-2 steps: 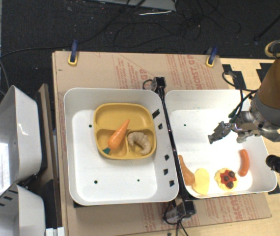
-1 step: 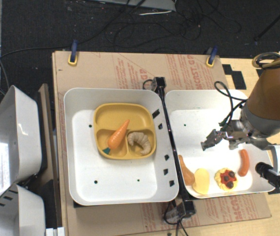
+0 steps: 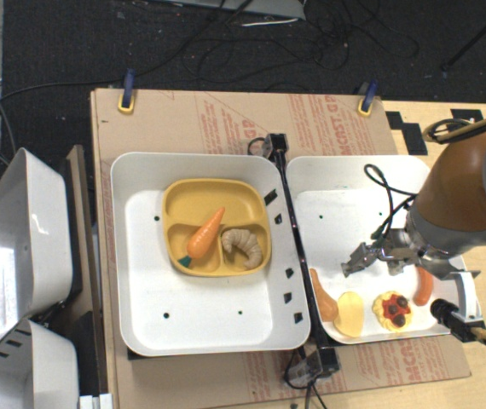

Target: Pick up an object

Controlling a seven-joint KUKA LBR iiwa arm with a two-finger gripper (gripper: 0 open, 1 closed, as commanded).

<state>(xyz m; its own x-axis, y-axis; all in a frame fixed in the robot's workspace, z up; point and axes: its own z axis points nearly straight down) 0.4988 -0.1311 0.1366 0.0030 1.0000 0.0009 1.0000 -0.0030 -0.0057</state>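
Nothing picked yet, as far as view showed — toys lay in right bin (image 3: 345, 186) near front wall: sausage (image 3: 424, 286), small pizza (image 3: 393, 308), yellow slice (image 3: 350, 313), orange piece (image 3: 322, 295). Gripper (image 3: 364, 259) hung just behind yellow slice, fingers spread, empty. Grasp and lift remained. Left of right bin, left bin (image 3: 141, 313) held yellow tray (image 3: 175, 207) with carrot (image 3: 205, 233), shrimp (image 3: 243, 245). Cardboard (image 3: 226, 109) underneath, clamps (image 3: 126, 92) at back edge — dark floor, cables beyond.

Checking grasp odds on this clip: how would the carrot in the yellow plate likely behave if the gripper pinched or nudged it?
The carrot looks like stiff moulded plastic, so probably light and rigid. Its tapered round shape may roll or slip from the fingers. It lies across the yellow plate's divider, so a nudge might rock it.
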